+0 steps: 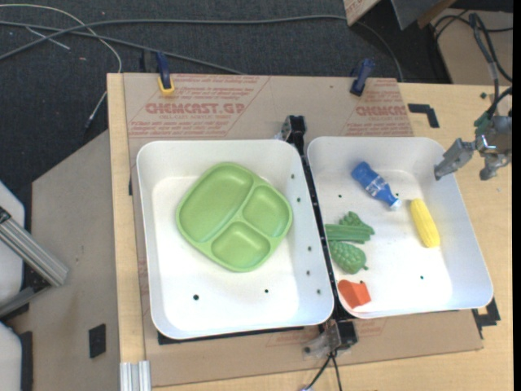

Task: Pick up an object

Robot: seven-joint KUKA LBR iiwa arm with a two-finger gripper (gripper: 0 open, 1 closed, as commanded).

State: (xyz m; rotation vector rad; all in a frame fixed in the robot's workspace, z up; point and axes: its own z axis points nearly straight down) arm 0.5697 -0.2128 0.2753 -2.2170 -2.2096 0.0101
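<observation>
The right bin holds a blue bottle, a yellow corn cob, a green leafy toy vegetable, a green bumpy fruit and an orange-red block. My gripper hangs at the view's right edge, over the far right corner of that bin. It is open, with nothing between its fingers. The corn lies below and left of it, and the bottle farther left.
The left bin carries a light green divided plate. A black clip sits where the two bins meet at the back. Both bins rest on a cardboard sheet clamped to the bench. Cables run across the dark floor behind.
</observation>
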